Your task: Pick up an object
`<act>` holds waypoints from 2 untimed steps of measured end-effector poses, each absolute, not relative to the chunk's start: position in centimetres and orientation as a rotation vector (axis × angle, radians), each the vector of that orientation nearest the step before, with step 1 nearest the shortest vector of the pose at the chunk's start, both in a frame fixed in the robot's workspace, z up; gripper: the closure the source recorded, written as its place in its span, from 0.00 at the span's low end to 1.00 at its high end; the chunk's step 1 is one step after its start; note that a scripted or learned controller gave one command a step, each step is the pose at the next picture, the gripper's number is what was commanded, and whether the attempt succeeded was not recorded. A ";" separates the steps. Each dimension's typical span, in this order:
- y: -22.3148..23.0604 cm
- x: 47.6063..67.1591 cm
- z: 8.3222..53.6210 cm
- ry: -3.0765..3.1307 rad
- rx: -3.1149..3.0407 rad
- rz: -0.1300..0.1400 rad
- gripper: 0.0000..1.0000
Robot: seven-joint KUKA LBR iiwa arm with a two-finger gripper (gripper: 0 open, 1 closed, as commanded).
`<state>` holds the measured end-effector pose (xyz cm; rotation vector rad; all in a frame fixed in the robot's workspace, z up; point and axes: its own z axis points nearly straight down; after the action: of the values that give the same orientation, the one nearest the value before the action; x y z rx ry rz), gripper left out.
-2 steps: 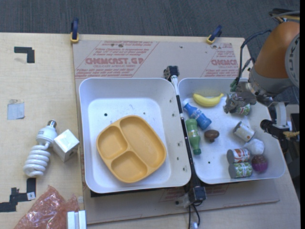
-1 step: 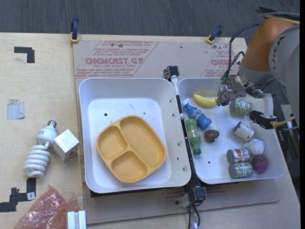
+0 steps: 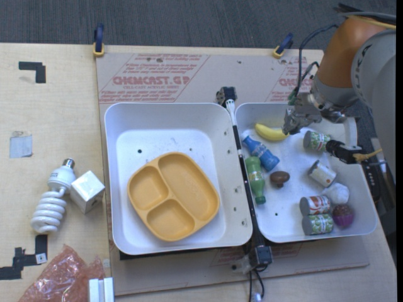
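Going L to R, w/ the right bin [image 3: 359, 228] as the landmark: far left of it, off the board, a spiral light bulb [image 3: 51, 199] lies beside a small white cube [image 3: 87, 190], w/ crinkly red plastic wrap [image 3: 63, 275] below them. Just left of the right bin, touching rim to rim, sits the left bin [image 3: 119, 168] holding a yellow divided plate [image 3: 173, 195]. Inside the right bin, along its left wall: a blue bottle [image 3: 260, 152] and, touching it below, a green bottle [image 3: 255, 178]. Near the top-left inside corner lies a banana [image 3: 271, 131]. A brown rounded item [image 3: 279, 178] sits approx. mid-bin. The gripper [image 3: 294, 126] hangs over the bin's upper part, tip just beside the banana's right end; fingers are dark and blurred, so can't tell if spread or closed, and nothing is plainly seen between them. Right of the gripper, a small can [image 3: 315, 141] w/ a green label lies tilted. Below it a white cup-like item [image 3: 322, 173], then two cans [image 3: 316, 214] stacked side by side at the bin's lower right, w/ a white ball [image 3: 339, 193] and a magenta fuzzy ball [image 3: 343, 216] against the right wall.
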<state>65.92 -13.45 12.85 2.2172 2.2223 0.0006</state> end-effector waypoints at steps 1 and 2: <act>-13.5 66.0 13.9 2.223 2.213 0.000 1.00; -13.5 66.0 13.9 2.223 2.214 0.000 0.00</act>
<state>65.96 -13.49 13.87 2.2136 2.2231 0.0000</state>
